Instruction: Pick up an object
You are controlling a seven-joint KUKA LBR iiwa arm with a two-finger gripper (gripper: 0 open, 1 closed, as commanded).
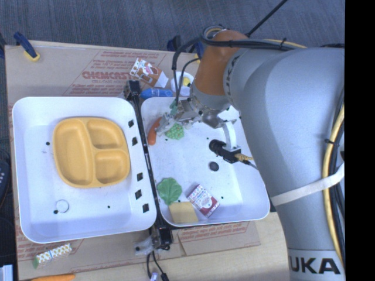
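Overhead, the pincer (pixel 170 120) hangs low in the right bin (pixel 249 183), just beside a green toy (pixel 174 132) and an orange carrot (pixel 153 132). Whether its grip is apart or together, I cannot tell. Centring over one item before closing should help.

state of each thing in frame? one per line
pincer: low in the right bin's upper left corner, over the green piece
green piece: on the bin floor, under the pincer
carrot: lying by the left wall
green leaf: flat, touching the yellow block
yellow block: flat at the front wall
red packet: flat, beside the block
yellow tray: right way up in the left bin
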